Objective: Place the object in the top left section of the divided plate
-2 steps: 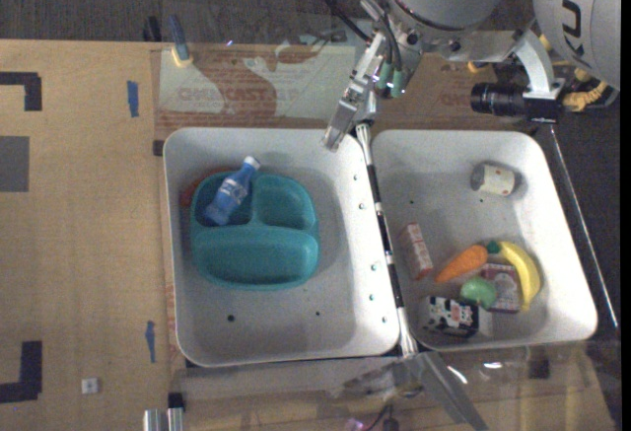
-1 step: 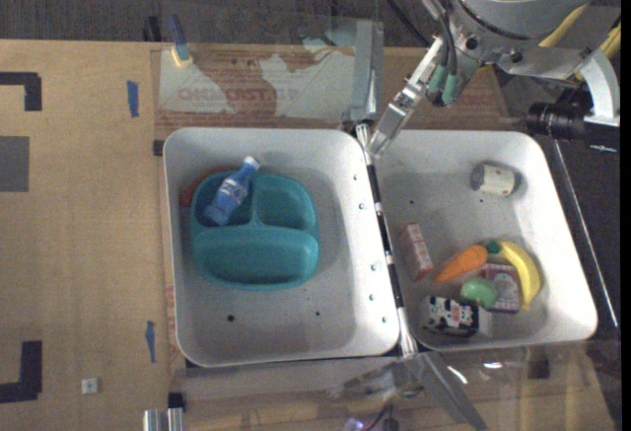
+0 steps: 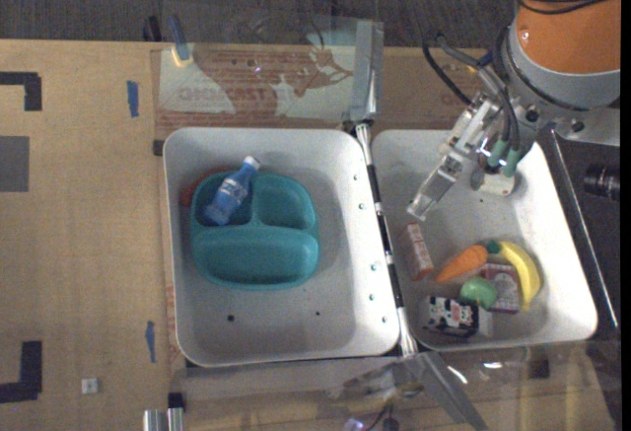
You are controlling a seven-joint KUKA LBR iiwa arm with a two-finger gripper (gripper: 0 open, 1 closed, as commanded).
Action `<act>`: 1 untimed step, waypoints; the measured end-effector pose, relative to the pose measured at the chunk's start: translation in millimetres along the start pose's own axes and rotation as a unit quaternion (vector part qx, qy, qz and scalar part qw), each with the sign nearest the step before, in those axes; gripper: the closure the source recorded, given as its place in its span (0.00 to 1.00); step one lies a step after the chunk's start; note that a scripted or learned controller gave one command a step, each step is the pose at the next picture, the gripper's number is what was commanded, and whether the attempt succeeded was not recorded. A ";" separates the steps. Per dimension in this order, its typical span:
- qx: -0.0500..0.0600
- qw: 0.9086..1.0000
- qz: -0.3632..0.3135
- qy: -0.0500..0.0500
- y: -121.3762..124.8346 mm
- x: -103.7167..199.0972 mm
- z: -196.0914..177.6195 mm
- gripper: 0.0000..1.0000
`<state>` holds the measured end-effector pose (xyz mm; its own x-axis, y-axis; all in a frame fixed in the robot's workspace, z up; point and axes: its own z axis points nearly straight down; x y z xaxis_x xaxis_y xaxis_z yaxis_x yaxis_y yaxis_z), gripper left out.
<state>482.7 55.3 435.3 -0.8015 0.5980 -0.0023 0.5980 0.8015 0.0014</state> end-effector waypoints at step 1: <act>0.001 0.988 0.152 0.001 -42.7 -29.3 22.6 0.00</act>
<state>480.8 3.6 412.8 -0.5854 0.8107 -0.0008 0.8107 0.5854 -0.0003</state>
